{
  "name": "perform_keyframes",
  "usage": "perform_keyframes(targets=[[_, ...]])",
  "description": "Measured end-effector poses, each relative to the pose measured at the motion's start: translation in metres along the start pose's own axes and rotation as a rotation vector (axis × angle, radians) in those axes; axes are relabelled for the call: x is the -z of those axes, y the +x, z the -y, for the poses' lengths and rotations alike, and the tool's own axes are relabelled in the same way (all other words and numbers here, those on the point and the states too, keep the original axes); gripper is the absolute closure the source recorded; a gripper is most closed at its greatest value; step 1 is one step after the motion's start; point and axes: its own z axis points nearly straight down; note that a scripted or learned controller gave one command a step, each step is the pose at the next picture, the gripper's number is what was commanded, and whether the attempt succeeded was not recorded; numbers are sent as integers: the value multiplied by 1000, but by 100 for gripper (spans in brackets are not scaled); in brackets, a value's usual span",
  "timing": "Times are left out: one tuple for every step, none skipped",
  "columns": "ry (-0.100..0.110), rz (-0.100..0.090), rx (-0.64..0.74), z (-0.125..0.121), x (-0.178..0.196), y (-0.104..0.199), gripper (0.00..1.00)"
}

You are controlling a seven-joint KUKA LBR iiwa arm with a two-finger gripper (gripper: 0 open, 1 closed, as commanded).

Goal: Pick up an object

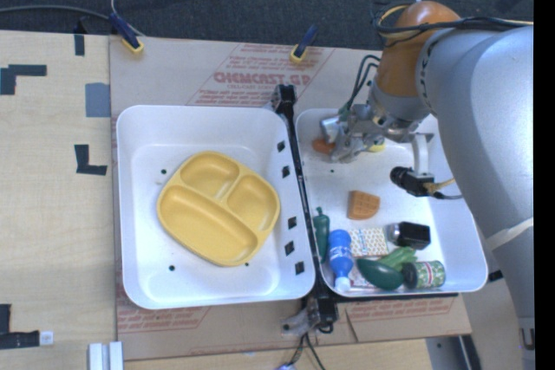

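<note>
My gripper (344,143) is low over the far left corner of the right bin (451,212). A small red-orange object (322,148) lies right beside it on its left, partly hidden by it. Whether the two touch is unclear. Further forward in the same bin are an orange-brown wedge (363,204), a black block (411,233), a patterned card (368,242), a blue bottle (339,255), a dark green marker (322,230), a green pepper-shaped toy (386,270) and a green can (425,274).
The left bin (139,186) holds a yellow divided plate (218,206). A black clip-lined rim (293,178) separates the two bins. The grey arm (486,117) covers the right bin's far right side.
</note>
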Motion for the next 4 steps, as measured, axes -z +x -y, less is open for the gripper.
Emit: perform_keyframes(targets=[[1, 1, 0, 0, 0, -1, 0], [2, 1, 0, 1, 9, 0, 100], [3, 3, 1, 1, 9, -1, 0], [-4, 5, -3, -1, -9, 4, 0]])
